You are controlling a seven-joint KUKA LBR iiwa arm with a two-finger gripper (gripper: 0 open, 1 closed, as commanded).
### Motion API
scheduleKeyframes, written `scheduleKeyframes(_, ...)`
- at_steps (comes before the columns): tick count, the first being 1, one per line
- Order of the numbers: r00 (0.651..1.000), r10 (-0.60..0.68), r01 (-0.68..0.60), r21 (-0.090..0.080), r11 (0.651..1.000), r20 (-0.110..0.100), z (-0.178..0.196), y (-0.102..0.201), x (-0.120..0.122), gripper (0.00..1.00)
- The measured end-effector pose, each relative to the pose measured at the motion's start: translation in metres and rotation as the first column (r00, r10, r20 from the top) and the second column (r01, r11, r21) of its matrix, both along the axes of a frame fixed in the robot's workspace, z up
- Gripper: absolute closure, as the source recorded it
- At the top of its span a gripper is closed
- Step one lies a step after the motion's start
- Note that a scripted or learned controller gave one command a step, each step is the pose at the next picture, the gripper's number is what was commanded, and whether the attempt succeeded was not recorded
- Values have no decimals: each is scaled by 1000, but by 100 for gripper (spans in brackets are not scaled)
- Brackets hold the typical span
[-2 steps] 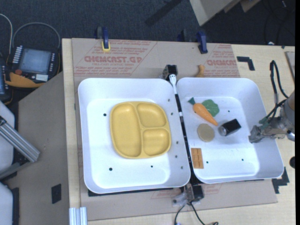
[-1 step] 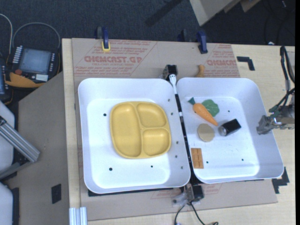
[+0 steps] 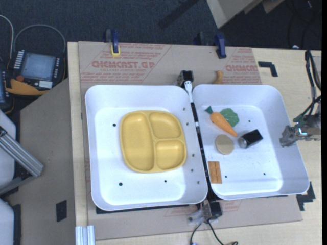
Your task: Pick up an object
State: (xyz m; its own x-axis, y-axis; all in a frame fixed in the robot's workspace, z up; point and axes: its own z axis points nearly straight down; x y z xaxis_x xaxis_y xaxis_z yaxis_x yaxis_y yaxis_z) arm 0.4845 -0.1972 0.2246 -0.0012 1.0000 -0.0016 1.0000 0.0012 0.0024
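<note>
The right bin point(image 3: 286, 180) holds an orange toy carrot point(image 3: 223, 122) with a green leafy top point(image 3: 230, 115). Just in front of the carrot lie a tan round disc point(image 3: 224, 144) and a small black cylinder point(image 3: 250, 138). A flat orange-brown rectangular piece point(image 3: 214, 171) lies near the bin's front left corner. A pale grey part of the arm point(image 3: 240, 1) crosses the top right of the view, beyond the bench's far edge and well away from these objects.
The left bin point(image 3: 102, 177) holds a yellow divided plate point(image 3: 153, 140). A small metal device with cables point(image 3: 299, 132) sits at the right bin's right rim. Blue clamps point(image 3: 115, 41) grip the cardboard at the bench's far edge.
</note>
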Motion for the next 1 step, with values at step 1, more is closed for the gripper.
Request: scheduleKeyframes(1,1000,2,-2,3,1000,-3,-10,48,13,100)
